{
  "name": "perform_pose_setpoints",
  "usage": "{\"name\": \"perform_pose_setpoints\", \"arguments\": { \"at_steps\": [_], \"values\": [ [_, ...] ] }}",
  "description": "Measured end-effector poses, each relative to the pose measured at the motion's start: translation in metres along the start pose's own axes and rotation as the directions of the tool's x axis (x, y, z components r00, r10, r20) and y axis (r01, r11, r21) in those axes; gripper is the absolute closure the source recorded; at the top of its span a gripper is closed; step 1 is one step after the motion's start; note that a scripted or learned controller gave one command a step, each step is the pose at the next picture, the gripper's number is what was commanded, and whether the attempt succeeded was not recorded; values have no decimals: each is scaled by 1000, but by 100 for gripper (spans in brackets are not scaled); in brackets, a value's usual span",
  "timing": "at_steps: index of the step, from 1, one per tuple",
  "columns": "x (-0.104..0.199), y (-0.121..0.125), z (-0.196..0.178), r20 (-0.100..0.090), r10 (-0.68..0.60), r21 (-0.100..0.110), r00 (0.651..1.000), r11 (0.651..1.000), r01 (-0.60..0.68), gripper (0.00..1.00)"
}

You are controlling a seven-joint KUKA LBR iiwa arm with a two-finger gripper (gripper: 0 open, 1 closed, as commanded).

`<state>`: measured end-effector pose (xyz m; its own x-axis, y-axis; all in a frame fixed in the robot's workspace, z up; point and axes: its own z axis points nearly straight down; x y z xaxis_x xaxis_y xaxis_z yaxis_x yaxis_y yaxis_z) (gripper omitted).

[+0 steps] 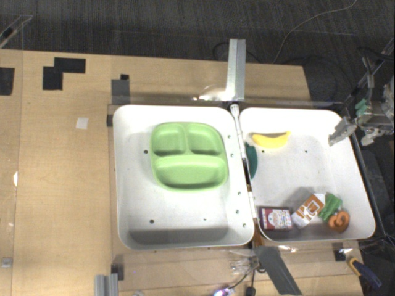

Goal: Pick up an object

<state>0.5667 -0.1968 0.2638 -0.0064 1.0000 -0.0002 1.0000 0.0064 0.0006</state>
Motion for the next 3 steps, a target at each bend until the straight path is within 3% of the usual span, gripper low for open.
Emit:
{"name": "perform_pose_setpoints", "arguments": {
  "at_steps": [1, 2, 3],
  "values": [
    [-9, -6, 32, 1, 27, 0, 1000, 1000, -27, 0],
    [40, 61, 159, -1, -115, 0, 993, 993, 115, 0],
    [68, 10, 173, 3, 8, -17, 1000, 1000, -8, 0]
  ]
}}
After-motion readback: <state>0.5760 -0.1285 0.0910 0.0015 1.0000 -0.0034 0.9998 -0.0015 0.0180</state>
